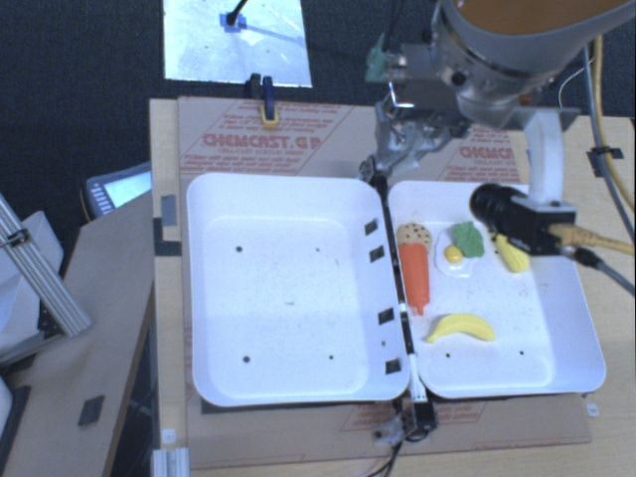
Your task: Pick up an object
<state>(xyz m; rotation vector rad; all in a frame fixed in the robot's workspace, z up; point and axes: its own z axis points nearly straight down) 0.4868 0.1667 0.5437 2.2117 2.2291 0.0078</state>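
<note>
At upper centre the pincer [397, 147] hangs above the bins, grip state unclear; best descend squarely over the carrot [415, 278], clear of the cookie [413, 235]

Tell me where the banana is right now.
The banana lies in the right bin, near its front, just below and right of the carrot, apart from it.

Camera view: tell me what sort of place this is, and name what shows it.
Most likely a robotics lab bench set up for grasping trials. Two shallow white bins sit clipped side by side on a board, toy food such as a banana and a carrot lies in the right one, and an industrial arm hangs over them.
</note>
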